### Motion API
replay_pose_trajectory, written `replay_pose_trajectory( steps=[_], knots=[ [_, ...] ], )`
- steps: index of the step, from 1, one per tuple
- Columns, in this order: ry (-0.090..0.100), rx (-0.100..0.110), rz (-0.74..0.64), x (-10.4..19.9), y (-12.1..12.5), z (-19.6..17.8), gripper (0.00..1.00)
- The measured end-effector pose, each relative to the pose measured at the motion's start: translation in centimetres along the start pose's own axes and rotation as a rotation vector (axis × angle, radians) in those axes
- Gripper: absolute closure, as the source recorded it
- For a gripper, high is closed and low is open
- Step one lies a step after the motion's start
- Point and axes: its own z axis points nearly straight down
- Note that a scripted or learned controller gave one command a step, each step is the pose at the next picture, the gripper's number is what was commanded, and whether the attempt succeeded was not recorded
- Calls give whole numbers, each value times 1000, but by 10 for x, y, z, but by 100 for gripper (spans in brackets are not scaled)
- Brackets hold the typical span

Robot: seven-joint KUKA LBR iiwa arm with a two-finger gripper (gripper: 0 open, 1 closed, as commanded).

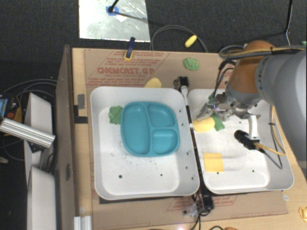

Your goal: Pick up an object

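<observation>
Just below jaws [211, 111]: yellow object [203, 124].

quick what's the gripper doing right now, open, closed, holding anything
Gripper: cannot be told; it sits low in the right bin, just above the yellow banana-shaped toy.

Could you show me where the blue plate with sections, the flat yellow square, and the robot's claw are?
blue plate [149, 128]: camera view, on its middle ridge, left bin.
yellow square [213, 162]: camera view, on its flat top, right bin.
gripper [211, 115]: camera view, at its tip over a rounded yellow object [203, 124].
</observation>
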Motion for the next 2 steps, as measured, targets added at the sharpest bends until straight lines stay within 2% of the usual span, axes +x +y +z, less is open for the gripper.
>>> replay_pose_trajectory(
  steps=[1, 2],
  knots=[
    [-1, -6, 0, 0, 2, -5, 0],
    [-1, -8, 1, -17, 13, -6, 0]
  ],
)
